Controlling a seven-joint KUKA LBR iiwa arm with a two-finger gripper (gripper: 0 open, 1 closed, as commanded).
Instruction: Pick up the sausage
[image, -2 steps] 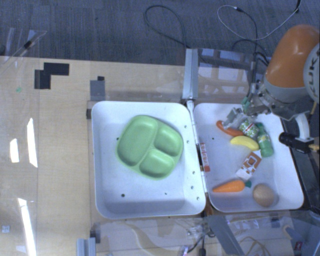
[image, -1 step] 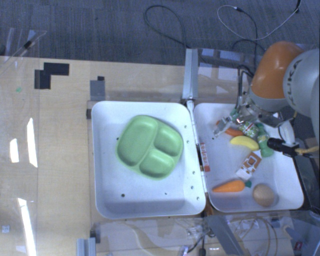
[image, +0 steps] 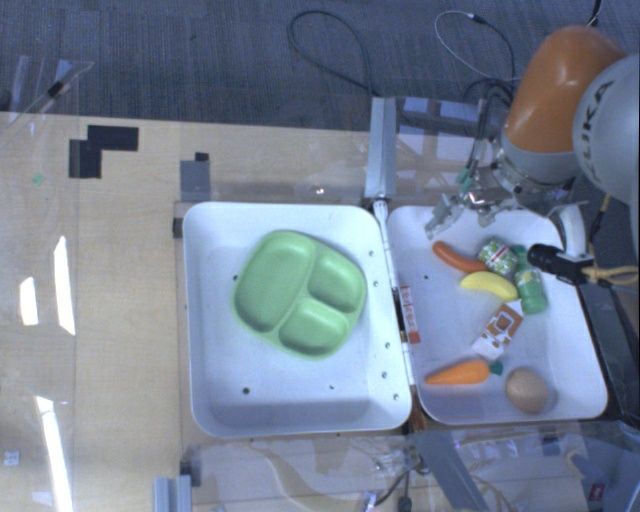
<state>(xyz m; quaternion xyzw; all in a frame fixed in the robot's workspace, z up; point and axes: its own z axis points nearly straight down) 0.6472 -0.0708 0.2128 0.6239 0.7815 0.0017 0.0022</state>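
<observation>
The sausage (image: 458, 258), a short reddish-orange link, lies in the far left part of the right bin (image: 590, 395). It points from upper left to lower right, with its right end close to a green packet (image: 499, 256). My gripper (image: 462, 208) hangs over the bin's far edge, just behind and above the sausage and apart from it. Its fingers (image: 440, 221) are open with nothing between them.
In the right bin near the sausage are a yellow banana (image: 488, 285), a green bottle (image: 531, 292), a small carton (image: 499, 333), a carrot (image: 459, 374) and a brown potato (image: 528, 390). The left bin (image: 205, 330) holds a green divided plate (image: 300, 292).
</observation>
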